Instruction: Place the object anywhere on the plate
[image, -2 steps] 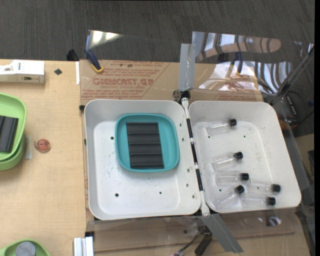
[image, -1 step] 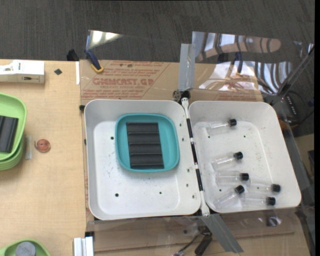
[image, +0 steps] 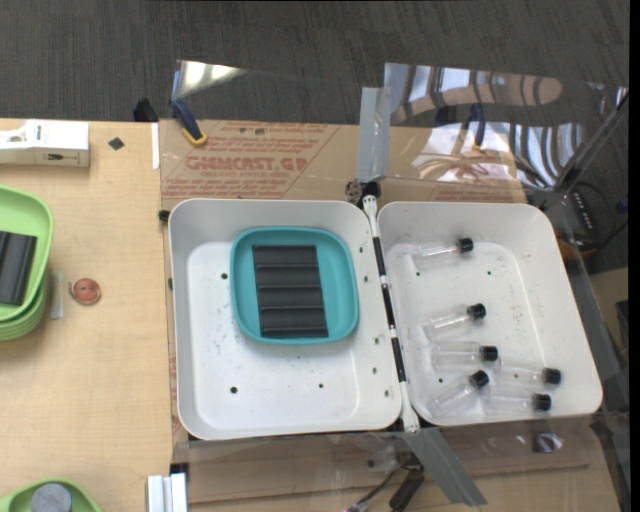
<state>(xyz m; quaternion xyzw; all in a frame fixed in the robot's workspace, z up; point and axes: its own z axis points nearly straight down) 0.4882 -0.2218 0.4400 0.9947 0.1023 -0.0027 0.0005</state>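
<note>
Teal plate (image: 295, 287) with a dark ribbed insert (image: 290, 290) lay in the left white bin (image: 200, 380), toward its upper middle. Six clear vials with black caps lay scattered in the right white bin (image: 560, 260): one (image: 445, 250) near the top, one (image: 455, 318) midway, and four clustered near the lower right corner (image: 495, 385). Both bins sat side by side, touching, on the wooden bench (image: 90, 400).

This looks like a robotics lab: a plywood bench (image: 90, 400) carries two white bins (image: 200, 400) side by side, clear capped sample tubes (image: 455, 318) lie loose in the right bin (image: 570, 300), and flattened cardboard (image: 250, 160) sits behind them over dark office carpet (image: 300, 40).
</note>
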